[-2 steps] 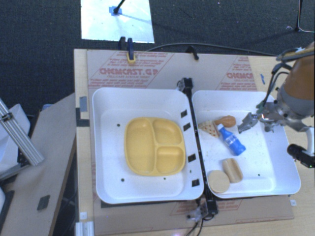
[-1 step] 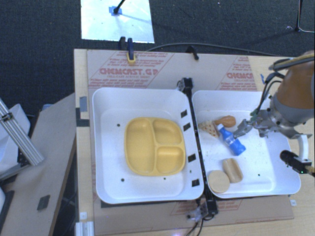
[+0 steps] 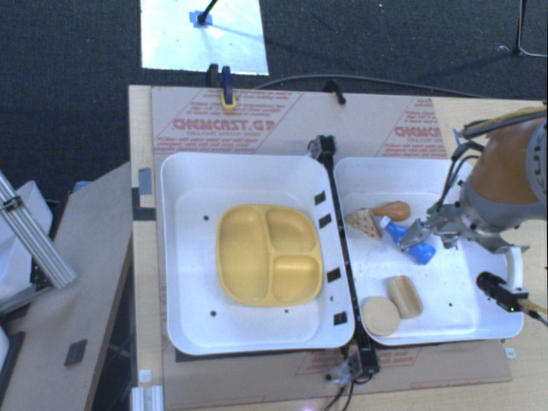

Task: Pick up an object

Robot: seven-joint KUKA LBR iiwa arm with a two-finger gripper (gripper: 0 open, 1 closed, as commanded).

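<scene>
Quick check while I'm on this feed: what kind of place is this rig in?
Most likely a robotics lab test bench, not a kitchen. Two white bins sit on a board printed Chemcast, the food looks like toys, and a clamp and cables lie around.

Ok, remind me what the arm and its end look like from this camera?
The arm is bulky and rounded, grey metal with a broad orange band above the wrist. Thin dark cables loop along its upper side. The gripper is a small grey-and-black metal assembly. A black fitting sits by a white curved piece below it.
</scene>
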